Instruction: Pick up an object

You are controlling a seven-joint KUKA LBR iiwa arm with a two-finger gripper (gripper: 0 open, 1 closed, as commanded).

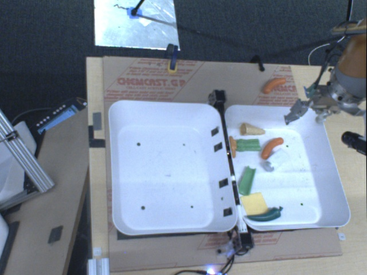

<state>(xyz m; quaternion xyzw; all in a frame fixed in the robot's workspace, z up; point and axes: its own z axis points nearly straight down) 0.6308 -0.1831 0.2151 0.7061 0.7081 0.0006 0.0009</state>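
Red "CHEMCAST GP" lettering marks the brown sheet [150, 76] beneath both bins [166, 110].

From my feed: dark blue-grey carpet floor [46, 44] fills top & left. Light wood worktop [94, 85] w/ a printed cardboard sheet [155, 79] on it, red lettering visible. Shiny silver foil square [135, 16] lies on the floor beyond the worktop, blue bit of tape on it, thin black rod crossing above. Yellow-blue clamp [172, 59] at cardboard's far edge. Left side: aluminium extrusion rail [23, 159], slanted, plus a dark device w/ blue strip [57, 114]. Lighting even, no hard shadows.
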